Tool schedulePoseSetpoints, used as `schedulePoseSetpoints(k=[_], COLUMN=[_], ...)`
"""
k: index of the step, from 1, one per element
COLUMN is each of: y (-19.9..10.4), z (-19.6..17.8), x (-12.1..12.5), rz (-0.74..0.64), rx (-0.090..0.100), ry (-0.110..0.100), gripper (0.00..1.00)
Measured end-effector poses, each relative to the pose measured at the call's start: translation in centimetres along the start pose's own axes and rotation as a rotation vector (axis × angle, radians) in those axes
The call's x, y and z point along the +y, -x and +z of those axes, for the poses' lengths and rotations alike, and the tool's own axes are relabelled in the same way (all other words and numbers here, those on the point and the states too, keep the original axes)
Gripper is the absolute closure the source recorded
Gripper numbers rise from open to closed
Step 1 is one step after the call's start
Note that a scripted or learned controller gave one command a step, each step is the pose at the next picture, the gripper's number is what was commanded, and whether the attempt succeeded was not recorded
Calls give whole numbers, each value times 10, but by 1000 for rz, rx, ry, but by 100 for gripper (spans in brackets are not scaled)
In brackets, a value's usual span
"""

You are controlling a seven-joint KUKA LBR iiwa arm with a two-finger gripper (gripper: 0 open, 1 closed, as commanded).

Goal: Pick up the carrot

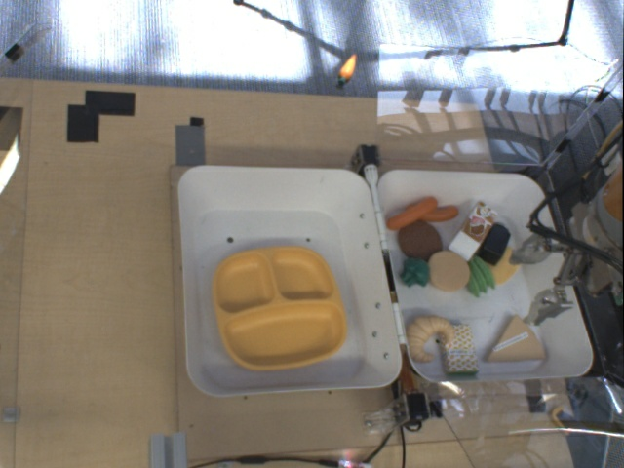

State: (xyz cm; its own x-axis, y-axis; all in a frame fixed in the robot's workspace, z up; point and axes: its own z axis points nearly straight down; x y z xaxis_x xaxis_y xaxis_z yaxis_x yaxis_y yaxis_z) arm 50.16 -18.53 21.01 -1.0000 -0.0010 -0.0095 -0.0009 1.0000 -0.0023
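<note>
Two white bins sit side by side on the bench. The left bin point(283, 188) carries one yellow divided plate point(280, 307), alone on its floor. The right bin point(531, 188) carries the rest, crowded together.

One carrot point(412, 213) lies near that bin's far left corner, slanted, with one sausage point(443, 214) touching its right end. Just in front of the carrot sits one brown round patty point(420, 239), and in front of that one green broccoli piece point(415, 273) beside one tan disc point(449, 271). To the right stand one small printed carton point(475, 230), one black piece point(494, 243), one green leafy piece point(481, 276) and a yellow piece point(506, 271). Along the near edge lie one croissant point(427, 334), one patterned packet point(460, 349) and one cheese wedge point(516, 342).

The gripper point(548, 279) hangs over the right edge of the right bin, well apart from the carrot, with the carton and black piece lying between. Its two fingers stand spread, nothing between them.
</note>
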Motion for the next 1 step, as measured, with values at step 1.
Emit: schedulePoseSetpoints(k=[1], y=[4], z=[24], x=[-21], rz=[-276], rx=[1], ry=[1], gripper=[0])
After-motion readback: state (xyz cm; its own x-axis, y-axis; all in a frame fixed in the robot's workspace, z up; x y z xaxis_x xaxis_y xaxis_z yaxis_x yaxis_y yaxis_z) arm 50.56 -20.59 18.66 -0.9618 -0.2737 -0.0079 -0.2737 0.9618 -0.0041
